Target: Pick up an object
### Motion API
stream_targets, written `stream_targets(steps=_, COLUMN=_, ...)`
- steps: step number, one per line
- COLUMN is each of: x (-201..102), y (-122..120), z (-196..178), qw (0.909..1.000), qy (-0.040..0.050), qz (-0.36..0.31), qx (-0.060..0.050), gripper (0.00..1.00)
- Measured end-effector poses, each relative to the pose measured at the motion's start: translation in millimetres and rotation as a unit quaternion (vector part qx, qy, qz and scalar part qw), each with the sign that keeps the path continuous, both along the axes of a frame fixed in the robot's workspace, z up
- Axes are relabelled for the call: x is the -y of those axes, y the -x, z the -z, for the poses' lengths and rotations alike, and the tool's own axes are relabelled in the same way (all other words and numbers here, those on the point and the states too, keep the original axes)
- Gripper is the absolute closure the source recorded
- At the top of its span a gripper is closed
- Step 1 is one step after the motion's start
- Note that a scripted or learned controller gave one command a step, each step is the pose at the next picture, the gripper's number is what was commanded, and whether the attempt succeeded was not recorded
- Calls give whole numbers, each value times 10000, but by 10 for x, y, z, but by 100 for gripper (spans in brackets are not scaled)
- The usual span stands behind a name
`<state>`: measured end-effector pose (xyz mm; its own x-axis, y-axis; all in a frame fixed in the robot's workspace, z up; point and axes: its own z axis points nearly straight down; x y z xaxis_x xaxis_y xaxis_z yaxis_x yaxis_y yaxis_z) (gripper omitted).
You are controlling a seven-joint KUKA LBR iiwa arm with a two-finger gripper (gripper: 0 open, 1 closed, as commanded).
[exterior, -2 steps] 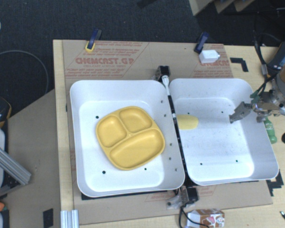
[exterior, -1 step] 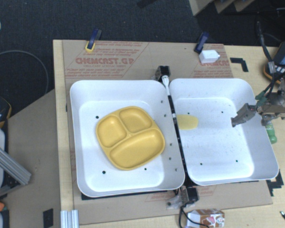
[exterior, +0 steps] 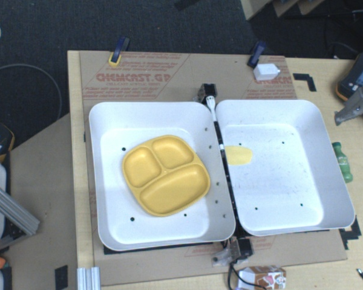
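Broadly, the brown bench board (exterior: 187, 77) carries two shallow white bins set side by side and touching along their inner rims. Within the left bin (exterior: 103, 162) lies a yellow divided plate (exterior: 166, 174), flat, three compartments facing up. Against the inner wall of the right bin (exterior: 302, 162) sits a small yellow piece (exterior: 238, 156). At the right edge, well apart from both bins, shows the grey gripper (exterior: 353, 109); whether it is released or clenched cannot be told.
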<state>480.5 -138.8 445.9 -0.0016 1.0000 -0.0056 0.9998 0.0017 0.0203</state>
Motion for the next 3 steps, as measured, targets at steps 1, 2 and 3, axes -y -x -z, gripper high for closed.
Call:
stream_targets(steps=1, x=-10, y=2, z=-21, qw=10000, qy=-11, qz=-1, qx=-72, gripper=100)
stream_targets(steps=2, x=-1485, y=-268, z=755, qw=9999, qy=-50, qz=-73, qx=-147, gripper=100)
stream_targets(steps=3, x=-1819, y=20, z=499, qw=10000, qy=-37, qz=-24, qx=-87, gripper=100)
